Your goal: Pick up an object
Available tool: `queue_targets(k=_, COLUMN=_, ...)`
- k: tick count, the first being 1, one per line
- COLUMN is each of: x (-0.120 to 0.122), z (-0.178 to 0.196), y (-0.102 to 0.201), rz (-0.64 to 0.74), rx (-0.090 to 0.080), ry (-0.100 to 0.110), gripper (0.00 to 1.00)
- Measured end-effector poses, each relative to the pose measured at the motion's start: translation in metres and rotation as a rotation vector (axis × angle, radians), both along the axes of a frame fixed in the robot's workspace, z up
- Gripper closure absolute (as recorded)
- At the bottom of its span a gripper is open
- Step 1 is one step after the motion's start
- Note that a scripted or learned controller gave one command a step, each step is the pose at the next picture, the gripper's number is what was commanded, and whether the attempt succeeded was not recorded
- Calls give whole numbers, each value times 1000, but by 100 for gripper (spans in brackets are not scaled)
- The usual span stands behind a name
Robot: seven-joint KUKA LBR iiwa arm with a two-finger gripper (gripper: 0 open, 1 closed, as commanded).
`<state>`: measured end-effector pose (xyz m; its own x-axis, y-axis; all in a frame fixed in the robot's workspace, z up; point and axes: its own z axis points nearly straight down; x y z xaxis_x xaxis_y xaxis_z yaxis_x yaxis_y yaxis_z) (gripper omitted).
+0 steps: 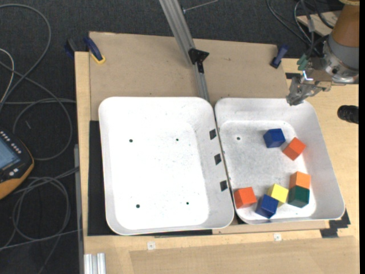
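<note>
Several small blocks lie in the right bin [319,153]. A blue block [274,137] and an orange block [294,148] sit near its back right. Along its front edge are an orange block [245,196], a blue block [266,205], a yellow block [279,193], a dark green block [298,196] and another orange block [300,180]. My gripper [296,96] hangs above the back right corner of that bin, up and to the right of the blue block. Nothing shows between its fingers.
The left bin [154,164] lies beside the right one. A slanted metal bar [182,33] crosses the bench behind the bins. Blue clamps [94,49] [279,56] sit at the bench's back edge. Cables lie on the floor at left.
</note>
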<state>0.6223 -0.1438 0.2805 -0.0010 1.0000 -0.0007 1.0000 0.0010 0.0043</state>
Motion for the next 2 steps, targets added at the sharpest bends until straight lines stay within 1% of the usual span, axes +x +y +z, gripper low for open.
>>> queue_targets(k=1, x=-5, z=-12, y=49, rz=4, rx=3, ry=5, gripper=100)
queue_targets(k=2, x=0, z=-15, y=114, rz=7, rx=4, ry=5, gripper=100)
